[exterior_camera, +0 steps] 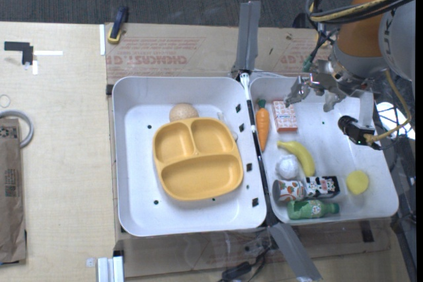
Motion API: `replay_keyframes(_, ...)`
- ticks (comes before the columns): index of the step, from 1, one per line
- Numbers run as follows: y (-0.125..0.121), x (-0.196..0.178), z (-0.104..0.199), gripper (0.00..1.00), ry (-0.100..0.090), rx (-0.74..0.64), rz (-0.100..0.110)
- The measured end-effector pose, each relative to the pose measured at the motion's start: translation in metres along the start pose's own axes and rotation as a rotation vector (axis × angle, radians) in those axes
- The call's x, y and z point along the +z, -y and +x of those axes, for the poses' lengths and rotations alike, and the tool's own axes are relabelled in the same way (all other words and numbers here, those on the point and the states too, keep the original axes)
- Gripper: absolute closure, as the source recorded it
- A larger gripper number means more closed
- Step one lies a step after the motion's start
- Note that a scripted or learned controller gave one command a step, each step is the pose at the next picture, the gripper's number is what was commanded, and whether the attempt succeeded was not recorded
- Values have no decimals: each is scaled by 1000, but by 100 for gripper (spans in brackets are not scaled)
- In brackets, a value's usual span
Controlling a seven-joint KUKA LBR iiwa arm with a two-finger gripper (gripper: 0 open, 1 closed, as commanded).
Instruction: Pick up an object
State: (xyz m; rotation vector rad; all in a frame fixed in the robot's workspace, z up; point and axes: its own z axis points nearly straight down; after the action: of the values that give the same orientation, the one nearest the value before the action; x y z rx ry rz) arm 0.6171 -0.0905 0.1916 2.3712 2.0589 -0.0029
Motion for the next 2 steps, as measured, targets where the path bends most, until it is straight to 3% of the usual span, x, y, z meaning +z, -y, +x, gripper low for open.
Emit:
replay_keyframes(1, 55, 101, -28, 0, -2, -160, 1)
replay_keyframes(2, 55, 92, -30, 100, -1, -154, 1)
